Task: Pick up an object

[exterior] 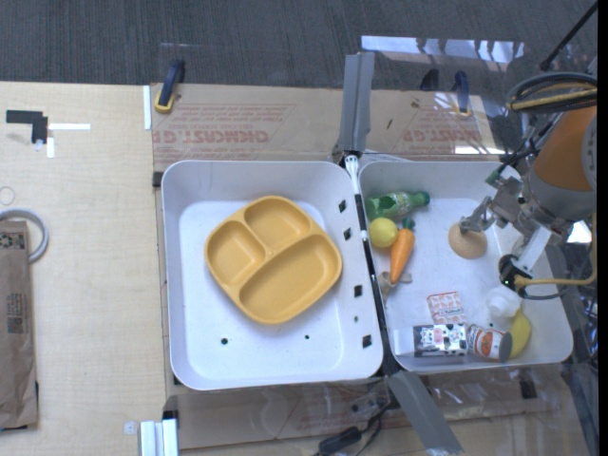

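My two-finger gripper [475, 222] hangs over the right white bin's [427, 183] right side, just above a tan round wooden disc [466, 243]; finger opening indeterminable.

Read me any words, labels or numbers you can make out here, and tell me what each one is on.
"CHEMCAST GP", upside down in red: the cardboard sheet behind the left bin.
The same red print on the cardboard behind the right bin: partly covered, too blurred to confirm.
Small card: too small to read.
Bottle label: too small to read.
Brown paper bag: print blurred.
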You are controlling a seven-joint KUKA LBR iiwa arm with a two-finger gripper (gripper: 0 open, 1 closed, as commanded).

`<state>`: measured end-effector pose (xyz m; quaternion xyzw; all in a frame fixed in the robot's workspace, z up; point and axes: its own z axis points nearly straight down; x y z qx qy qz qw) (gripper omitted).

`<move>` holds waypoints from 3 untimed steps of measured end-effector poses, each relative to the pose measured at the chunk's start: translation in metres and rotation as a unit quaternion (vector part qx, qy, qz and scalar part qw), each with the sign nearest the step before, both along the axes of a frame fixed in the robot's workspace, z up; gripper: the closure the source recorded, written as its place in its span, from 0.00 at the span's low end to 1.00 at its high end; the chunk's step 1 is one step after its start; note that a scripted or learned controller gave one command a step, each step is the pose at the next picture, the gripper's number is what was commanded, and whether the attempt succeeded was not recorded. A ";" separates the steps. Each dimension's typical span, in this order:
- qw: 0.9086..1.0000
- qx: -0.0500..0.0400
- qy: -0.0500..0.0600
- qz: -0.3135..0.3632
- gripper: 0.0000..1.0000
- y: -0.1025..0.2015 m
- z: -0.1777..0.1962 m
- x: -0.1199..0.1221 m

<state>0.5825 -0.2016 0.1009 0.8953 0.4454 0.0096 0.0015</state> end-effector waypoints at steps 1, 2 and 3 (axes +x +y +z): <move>0.996 0.004 0.009 -0.093 0.00 -0.001 -0.006 0.022; 0.993 -0.002 0.010 -0.119 0.00 -0.012 0.053 0.029; 0.997 -0.003 0.010 -0.079 0.00 -0.010 0.083 0.021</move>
